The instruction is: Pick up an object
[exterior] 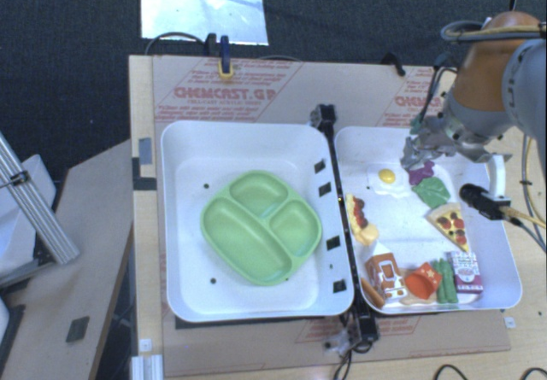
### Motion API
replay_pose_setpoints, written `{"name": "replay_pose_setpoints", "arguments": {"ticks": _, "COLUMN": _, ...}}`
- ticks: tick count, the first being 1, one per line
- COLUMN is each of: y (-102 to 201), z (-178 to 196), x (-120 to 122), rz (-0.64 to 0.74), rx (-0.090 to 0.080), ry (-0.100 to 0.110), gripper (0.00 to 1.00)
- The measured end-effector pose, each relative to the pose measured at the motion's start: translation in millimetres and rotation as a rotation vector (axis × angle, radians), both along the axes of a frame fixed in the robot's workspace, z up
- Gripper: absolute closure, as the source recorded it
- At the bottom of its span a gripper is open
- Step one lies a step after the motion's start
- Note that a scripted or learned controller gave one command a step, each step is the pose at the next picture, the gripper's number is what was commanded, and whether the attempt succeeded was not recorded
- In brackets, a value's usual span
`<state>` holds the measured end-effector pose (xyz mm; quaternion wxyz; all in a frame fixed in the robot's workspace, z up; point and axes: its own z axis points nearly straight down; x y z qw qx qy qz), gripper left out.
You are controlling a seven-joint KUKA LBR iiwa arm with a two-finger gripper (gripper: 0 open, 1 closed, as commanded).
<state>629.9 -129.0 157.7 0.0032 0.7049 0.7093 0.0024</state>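
Observation:
My gripper [419,156] hangs over the far part of the right bin [504,293], pointing down. Just under its tip lies a small purple bunch of grapes [420,172], partly hidden by the gripper. A green lettuce leaf [432,191] lies right beside the grapes, toward the front. A fried egg [389,179] sits to the gripper's left. Nearer the front lie a pizza slice [450,224], a yellow and red hot dog [361,219], an orange box [384,276], a red pepper [421,283], a green vegetable [446,280] and a small carton [466,271].
The left bin [184,199] holds a green divided plate [261,226]. A black divider with clips [335,199] separates the bins. A black part [483,200] juts over the right bin's right rim. Cables hang by the arm [487,71].

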Motion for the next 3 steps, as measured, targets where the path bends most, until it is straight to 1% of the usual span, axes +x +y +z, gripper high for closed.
{"name": "replay_pose_setpoints", "arguments": {"ticks": 1, "y": -5, "z": 64, "x": 4, "rz": 0.000, "rx": 0.000, "ry": 0.000, "gripper": 1.00}}
{"name": "replay_pose_setpoints", "arguments": {"ticks": 2, "y": -5, "z": 67, "x": 4, "rz": 0.000, "rx": 0.001, "ry": 0.005, "gripper": 1.00}}
{"name": "replay_pose_setpoints", "arguments": {"ticks": 3, "y": 49, "z": 58, "x": 17, "rz": 0.004, "rx": 0.003, "ry": 0.005, "gripper": 1.00}}
